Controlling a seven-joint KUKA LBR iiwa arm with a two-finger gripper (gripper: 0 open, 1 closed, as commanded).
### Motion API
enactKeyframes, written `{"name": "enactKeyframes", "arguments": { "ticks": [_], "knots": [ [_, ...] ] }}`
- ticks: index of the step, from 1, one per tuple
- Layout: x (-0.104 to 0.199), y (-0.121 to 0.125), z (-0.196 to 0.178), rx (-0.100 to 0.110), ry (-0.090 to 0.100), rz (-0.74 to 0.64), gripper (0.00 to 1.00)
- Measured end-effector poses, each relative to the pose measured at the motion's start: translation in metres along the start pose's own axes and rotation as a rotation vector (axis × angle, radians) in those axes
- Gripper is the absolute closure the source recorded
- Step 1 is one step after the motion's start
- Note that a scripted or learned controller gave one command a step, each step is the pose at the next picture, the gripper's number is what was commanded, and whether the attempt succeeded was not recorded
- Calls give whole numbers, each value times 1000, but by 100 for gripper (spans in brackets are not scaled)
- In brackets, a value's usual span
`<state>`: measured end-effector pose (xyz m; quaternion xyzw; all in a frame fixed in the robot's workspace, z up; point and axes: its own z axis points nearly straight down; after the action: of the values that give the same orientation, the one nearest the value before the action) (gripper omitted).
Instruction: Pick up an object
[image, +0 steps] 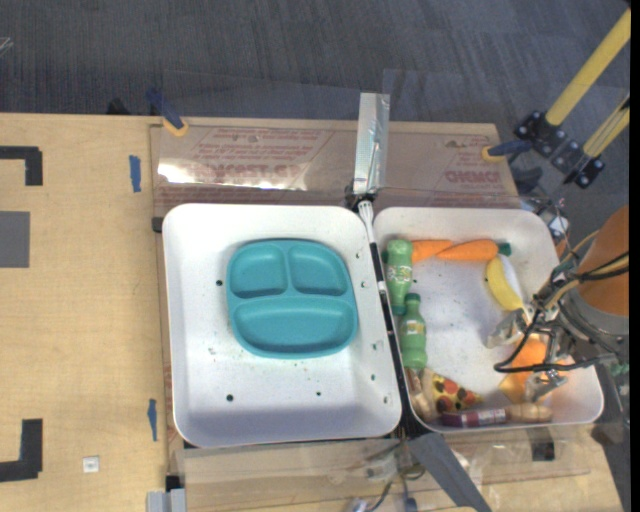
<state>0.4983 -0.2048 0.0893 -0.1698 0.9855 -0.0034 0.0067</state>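
The right bin (440, 215) holds several objects. An orange carrot (455, 250) lies along its far side, with a yellow banana (502, 285) just right of it. Two green bottles (400, 265) (412, 335) lie along the left wall. A small pile of toy food (455, 395) and a dark purple stick (480, 418) rest near the front wall. My gripper (527, 338) hangs low in the bin's right part, directly over an orange object (530, 358) that it partly hides. Black cables cross the wrist there.
The left bin (190, 300) holds a teal divided plate (292, 298). A raised divider (378, 300) separates the two bins. The arm's orange band (610, 275) sits at the right edge above the bin wall. Yellow poles (590, 70) stand at the back right.
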Motion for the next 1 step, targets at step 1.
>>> {"name": "enactKeyframes", "arguments": {
  "ticks": [1],
  "knots": [
    [-5,1,-13,5,-12,-3,100]
  ]
}}
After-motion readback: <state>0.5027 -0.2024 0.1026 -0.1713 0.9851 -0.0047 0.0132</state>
